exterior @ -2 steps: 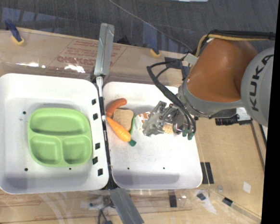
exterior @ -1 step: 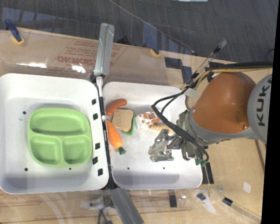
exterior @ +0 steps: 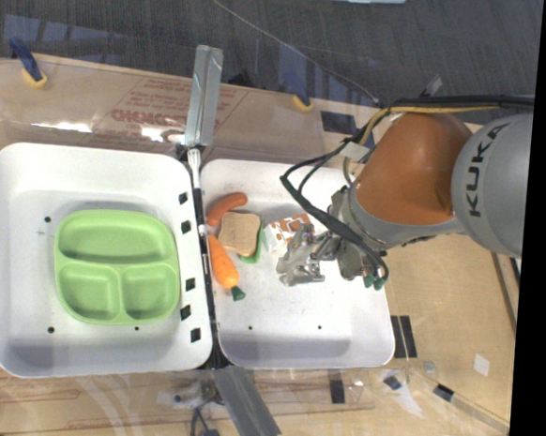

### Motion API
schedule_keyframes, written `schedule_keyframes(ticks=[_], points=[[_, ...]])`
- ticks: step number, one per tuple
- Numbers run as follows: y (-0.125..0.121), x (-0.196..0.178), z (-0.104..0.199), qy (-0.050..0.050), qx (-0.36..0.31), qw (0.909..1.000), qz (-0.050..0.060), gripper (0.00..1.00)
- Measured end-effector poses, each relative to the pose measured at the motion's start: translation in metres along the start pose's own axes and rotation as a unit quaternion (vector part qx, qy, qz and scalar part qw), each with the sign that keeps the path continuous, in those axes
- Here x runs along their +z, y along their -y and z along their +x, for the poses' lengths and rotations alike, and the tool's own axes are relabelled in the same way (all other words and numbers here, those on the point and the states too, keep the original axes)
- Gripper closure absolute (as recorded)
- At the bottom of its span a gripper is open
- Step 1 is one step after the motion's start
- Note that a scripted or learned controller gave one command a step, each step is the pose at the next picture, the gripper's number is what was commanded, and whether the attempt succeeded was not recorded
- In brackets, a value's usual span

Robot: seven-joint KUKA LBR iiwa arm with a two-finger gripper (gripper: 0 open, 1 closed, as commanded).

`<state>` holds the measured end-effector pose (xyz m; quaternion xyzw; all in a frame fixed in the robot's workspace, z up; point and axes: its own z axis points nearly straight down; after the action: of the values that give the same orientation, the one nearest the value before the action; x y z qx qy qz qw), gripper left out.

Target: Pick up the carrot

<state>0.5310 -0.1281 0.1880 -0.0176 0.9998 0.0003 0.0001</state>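
Carrot (exterior: 223,266) — lying against the right bin's (exterior: 338,344) left wall, centre frame, beside the toast (exterior: 241,231); gripper (exterior: 300,261) low, just right of centre, where we cannot tell its opening or hold.

Bins (exterior: 27,240): matt white plastic; green tray (exterior: 114,264): smooth plastic, slight sheen; carrot (exterior: 224,267): smooth orange plastic; surface (exterior: 451,349): pale wood under glossy clear film.

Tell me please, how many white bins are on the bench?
2. The left bin holds a green divided plate. The right bin holds the carrot, a sausage, a bread slice and the gripper.
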Motion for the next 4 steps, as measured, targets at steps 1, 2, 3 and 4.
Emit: schedule_keyframes(ticks=[1, 2, 3, 4], points=[[-0.013, -0.001, -0.032, 0.002, -0.139, 0.9903, 0.001, 1.0], [-0.07, -0.005, -0.063, 0.002, -0.388, 0.9217, 0.001, 1.0], [-0.042, -0.004, 0.009, -0.001, -0.557, 0.8307, 0.0, 1.0], [-0.099, -0.003, 0.038, -0.001, -0.69, 0.7242, -0.001, 1.0]])
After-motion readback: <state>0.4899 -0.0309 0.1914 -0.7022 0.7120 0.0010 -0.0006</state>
